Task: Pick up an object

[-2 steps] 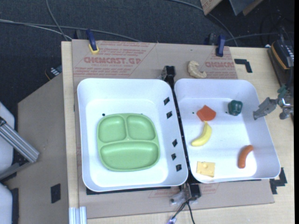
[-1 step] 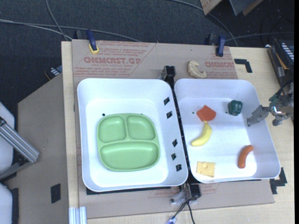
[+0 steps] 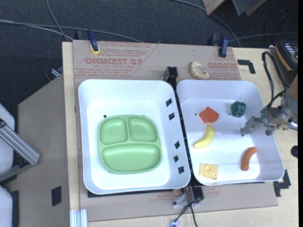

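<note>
On the left side of the table (image 3: 118,56), a shallow white bin (image 3: 90,136) holds a pale green divided tray (image 3: 129,144) with two small compartments at the back and one long one at the front; it lies flat, near the bin's middle. Along the seam between the two bins runs a row of small black clips (image 3: 173,131), and behind the left bin red lettering is printed across the cardboard surface, with a blue clamp (image 3: 93,42) at the rear edge.

Just behind the right bin (image 3: 265,174), outside it on the cardboard, lies a small beige crumpled object (image 3: 199,70). Inside the right bin, an orange-red flat piece (image 3: 209,114) sits towards the back left, and a yellow banana (image 3: 205,137) lies just in front of it, curved and slanting, near but not clearly touching it. A yellow cheese-like block (image 3: 209,170) rests at the front left corner. Farther right, a dark green rounded object (image 3: 238,109) sits near the back wall, and an orange-red sausage (image 3: 248,158) lies slanted towards the front right, well apart from the others.

At the right rim of that bin the grey pincer (image 3: 248,128) reaches in low over the bin floor, between the green object and the sausage. Its fingers (image 3: 253,123) appear spread apart with nothing between them.
</note>
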